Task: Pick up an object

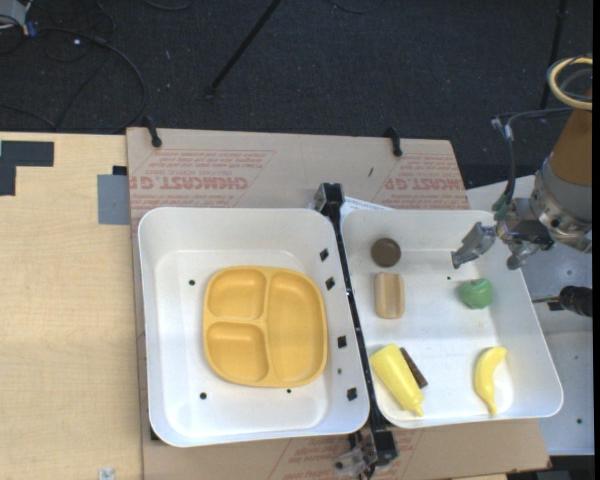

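The right bin [525, 298] holds a green round object [475, 293], a yellow banana [490, 378], a yellow bottle-shaped object [397, 378] lying over a dark bar, a tan block [388, 295] and a brown round piece [385, 252]. My gripper [495, 248] hangs above the bin's far right part, just above and beyond the green object. Its two grey fingers [470, 245] stand spread apart with nothing between them.
The left bin [165, 268] holds a yellow divided plate [265, 325]. A black clamp strip [340, 298] runs between the two bins. Cardboard [280, 173] lies under both bins, and cables trail across the dark floor beyond.
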Controlling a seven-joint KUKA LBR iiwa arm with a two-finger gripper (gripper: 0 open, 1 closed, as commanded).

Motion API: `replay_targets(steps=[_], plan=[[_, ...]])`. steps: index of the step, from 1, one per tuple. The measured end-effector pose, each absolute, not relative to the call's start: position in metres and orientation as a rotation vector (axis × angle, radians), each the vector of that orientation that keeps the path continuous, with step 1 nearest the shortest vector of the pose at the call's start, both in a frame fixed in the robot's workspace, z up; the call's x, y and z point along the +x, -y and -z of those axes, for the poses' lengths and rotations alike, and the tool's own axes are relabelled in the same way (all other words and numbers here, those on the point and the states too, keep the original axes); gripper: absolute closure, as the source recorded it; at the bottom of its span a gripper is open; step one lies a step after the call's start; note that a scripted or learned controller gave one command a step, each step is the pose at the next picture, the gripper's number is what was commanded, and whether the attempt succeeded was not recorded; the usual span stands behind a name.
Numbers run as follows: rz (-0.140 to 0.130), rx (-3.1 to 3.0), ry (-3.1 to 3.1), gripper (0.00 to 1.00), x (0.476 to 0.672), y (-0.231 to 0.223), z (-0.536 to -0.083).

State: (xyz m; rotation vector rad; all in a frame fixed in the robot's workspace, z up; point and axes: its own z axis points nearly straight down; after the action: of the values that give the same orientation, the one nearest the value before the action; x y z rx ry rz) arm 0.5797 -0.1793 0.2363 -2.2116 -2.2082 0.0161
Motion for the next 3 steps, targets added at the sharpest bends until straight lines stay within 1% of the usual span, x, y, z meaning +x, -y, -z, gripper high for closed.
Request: replay_targets(steps=[1, 3], plan=[[-0.006, -2.215, 2.218, 0.0, 0.582, 0.179, -0.243], [-0.009, -2.214, 2.216, 0.0, 0.578, 0.19, -0.147]])
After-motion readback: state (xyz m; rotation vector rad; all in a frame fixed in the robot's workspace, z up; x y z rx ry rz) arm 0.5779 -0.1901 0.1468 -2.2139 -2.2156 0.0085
